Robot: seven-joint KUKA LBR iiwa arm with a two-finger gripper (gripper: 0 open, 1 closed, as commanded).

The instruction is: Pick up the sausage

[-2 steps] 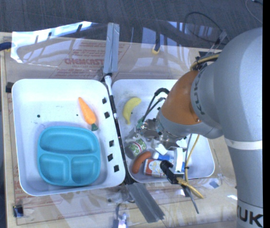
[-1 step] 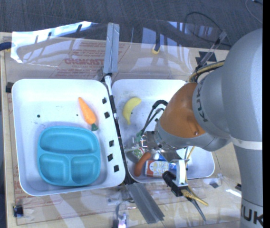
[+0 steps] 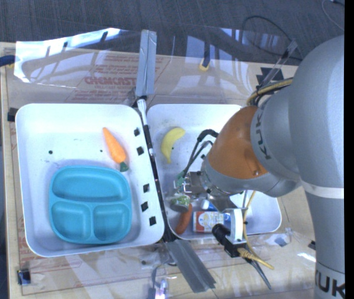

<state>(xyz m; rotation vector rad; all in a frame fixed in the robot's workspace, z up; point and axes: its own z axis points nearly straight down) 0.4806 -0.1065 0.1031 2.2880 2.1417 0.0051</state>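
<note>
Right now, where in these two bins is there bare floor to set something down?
The left bin has bare floor along its far side, behind the blue tray and left of the carrot. The right bin is crowded: the arm hangs above its middle, with the banana at the far left and the sausage beside a carton near the front.

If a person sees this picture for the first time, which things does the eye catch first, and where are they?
First comes the big grey arm with its orange band, reaching from the right over the right bin. Next is the blue divided tray at the front of the left bin, with an orange carrot just behind it. In the right bin, a yellow banana lies near the divider.
</note>
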